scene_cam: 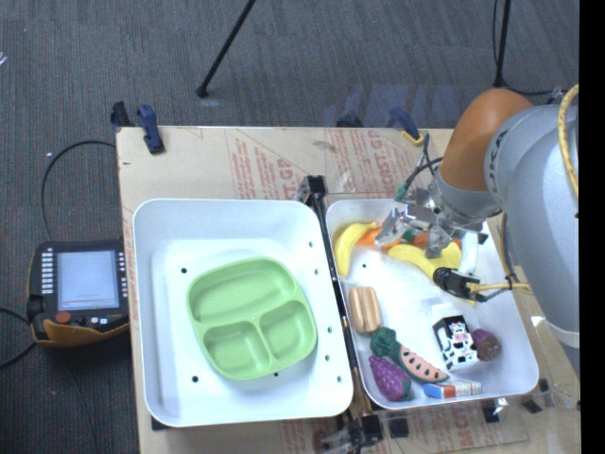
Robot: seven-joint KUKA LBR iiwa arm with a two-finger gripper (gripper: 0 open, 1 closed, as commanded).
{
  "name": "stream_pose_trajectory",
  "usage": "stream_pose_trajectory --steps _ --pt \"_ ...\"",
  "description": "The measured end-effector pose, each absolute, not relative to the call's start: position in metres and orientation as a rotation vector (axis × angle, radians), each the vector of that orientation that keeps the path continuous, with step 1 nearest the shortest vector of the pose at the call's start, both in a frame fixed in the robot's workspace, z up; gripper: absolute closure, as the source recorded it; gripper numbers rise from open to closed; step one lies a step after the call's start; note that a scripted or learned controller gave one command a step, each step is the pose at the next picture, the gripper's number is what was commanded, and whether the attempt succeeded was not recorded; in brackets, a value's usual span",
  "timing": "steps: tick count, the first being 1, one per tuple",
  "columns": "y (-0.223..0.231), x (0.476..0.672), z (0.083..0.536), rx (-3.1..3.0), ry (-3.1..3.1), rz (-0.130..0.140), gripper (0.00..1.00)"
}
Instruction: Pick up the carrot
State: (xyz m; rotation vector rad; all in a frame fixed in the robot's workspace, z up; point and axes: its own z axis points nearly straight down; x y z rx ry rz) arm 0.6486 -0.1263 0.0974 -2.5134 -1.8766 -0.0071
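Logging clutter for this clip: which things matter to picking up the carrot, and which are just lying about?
Job:
carrot, orange, under the gripper
gripper
right bin

Lying about:
bananas
hot dog
grapes
watermelon slice
milk carton
green plate in the left bin

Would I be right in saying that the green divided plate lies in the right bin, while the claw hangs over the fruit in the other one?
Not quite: the camera view shows the green divided plate in the left bin. The claw hangs over the fruit in the right bin.
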Motion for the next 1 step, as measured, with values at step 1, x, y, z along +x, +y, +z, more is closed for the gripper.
stream_pose_trajectory --steps 1 --pt "-0.1267 0.6511 0.1091 -2.520 -1.890 -0.015 1.00"
